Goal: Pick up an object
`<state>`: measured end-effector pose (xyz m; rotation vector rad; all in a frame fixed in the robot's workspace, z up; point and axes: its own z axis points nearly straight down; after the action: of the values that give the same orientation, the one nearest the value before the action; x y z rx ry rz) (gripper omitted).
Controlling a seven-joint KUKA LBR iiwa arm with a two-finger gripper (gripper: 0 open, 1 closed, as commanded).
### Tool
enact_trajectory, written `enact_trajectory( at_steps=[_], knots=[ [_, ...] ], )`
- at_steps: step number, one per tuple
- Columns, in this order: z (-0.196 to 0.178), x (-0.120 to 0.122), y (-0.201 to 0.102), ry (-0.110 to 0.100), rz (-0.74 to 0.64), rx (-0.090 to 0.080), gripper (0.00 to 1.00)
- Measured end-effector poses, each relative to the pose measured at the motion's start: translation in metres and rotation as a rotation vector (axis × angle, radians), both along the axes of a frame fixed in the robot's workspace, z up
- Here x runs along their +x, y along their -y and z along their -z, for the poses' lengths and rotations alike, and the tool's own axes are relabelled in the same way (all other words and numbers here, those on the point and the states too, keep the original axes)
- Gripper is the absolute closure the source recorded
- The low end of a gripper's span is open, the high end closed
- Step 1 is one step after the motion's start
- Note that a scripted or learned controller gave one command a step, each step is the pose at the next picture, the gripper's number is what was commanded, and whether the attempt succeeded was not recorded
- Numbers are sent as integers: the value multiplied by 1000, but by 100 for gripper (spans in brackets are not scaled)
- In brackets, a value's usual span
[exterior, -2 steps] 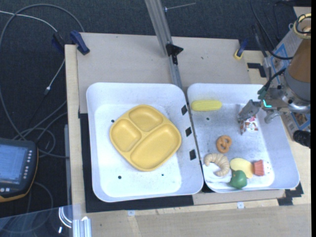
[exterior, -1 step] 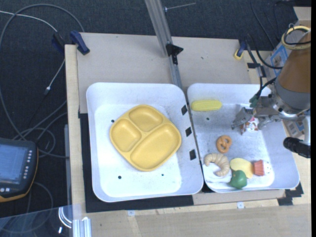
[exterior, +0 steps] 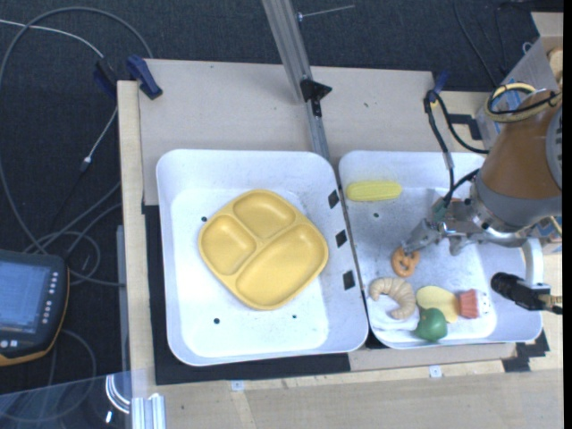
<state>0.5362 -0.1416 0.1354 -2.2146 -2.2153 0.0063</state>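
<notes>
My gripper (exterior: 437, 238) hangs over the middle of the right bin (exterior: 509, 329), open, with nothing between its fingers. An orange pretzel-shaped piece (exterior: 404, 262) lies just below and left of the left fingertip, apart from it. A yellow corn cob (exterior: 374, 190) rests at the bin's far left. Along the near edge lie a tan croissant (exterior: 395, 295), a yellow fruit (exterior: 435, 298), a green round piece (exterior: 432, 325) and a small red-orange piece (exterior: 469, 304).
The left bin (exterior: 179, 329) holds a yellow divided plate (exterior: 264, 248). A metal pole (exterior: 290, 34) slants up from between the bins. The arm's grey and orange wrist (exterior: 523, 168) covers the right bin's far right part.
</notes>
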Motion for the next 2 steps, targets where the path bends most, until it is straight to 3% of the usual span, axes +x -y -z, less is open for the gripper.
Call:
enact_trajectory(
  at_steps=[1,2],
  knots=[
    [46,-1,-1,2,0,0,0],
    [32,1,-1,10,-1,-2,100]
  ],
)
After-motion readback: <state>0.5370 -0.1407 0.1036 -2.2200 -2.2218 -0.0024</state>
